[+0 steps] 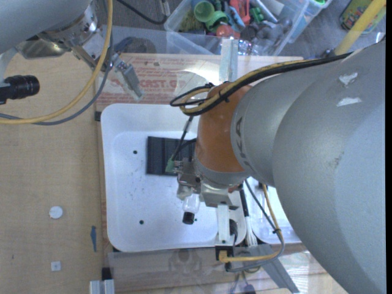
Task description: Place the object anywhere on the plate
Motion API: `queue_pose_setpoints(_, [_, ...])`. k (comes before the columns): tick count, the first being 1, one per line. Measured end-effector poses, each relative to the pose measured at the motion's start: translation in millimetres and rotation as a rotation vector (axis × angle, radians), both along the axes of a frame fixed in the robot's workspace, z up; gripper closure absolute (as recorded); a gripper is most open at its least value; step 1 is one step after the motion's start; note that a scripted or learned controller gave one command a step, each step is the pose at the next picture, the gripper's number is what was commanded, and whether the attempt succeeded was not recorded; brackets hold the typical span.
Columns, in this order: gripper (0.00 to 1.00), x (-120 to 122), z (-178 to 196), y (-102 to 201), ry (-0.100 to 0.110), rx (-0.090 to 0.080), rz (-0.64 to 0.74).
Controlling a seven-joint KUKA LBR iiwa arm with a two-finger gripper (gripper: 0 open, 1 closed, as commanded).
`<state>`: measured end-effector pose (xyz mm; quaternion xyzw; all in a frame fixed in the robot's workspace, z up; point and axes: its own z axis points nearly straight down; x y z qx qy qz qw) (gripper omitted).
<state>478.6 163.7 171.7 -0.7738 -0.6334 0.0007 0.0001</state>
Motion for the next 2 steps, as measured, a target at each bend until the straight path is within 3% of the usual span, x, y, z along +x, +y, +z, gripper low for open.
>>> queue_pose_setpoints(1, [1.00, 3, -83, 60, -0.007, 0.002, -0.236])
queue_pose_setpoints(2, [1.00, 1, 7, 0, 0.001, 0.000, -0.092])
